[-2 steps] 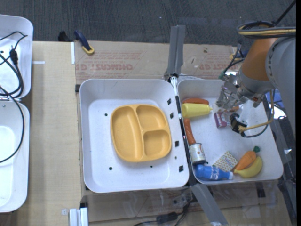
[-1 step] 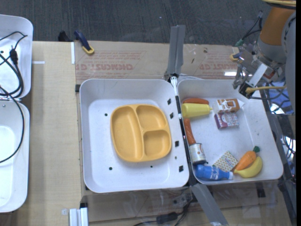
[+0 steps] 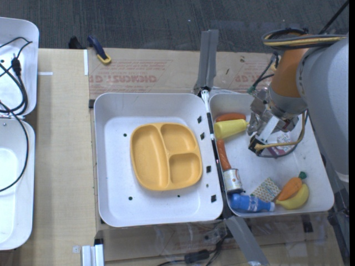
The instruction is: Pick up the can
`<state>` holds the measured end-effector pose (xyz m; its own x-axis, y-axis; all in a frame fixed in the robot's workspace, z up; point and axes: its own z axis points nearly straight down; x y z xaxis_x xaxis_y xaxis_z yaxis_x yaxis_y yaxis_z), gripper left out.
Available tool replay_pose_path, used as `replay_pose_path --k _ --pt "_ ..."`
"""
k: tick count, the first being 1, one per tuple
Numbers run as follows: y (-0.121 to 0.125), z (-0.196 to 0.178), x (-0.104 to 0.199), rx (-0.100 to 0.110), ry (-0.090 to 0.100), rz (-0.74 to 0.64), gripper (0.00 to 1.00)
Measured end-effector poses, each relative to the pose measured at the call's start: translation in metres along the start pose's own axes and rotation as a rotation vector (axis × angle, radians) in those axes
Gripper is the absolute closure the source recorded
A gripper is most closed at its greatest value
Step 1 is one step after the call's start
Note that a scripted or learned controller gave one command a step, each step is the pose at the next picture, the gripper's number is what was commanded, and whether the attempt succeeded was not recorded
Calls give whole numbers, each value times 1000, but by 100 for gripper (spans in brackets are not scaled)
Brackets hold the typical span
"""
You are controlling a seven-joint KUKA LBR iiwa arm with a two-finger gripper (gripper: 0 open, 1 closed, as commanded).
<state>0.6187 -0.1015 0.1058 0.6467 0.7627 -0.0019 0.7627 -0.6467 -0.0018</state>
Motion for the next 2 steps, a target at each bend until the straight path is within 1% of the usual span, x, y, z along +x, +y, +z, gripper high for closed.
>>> replay_pose_path --k 1,2 --pt "45 15 -21 0 -1 194 0" --pt "49 -2 -8 -1 0 306 0"
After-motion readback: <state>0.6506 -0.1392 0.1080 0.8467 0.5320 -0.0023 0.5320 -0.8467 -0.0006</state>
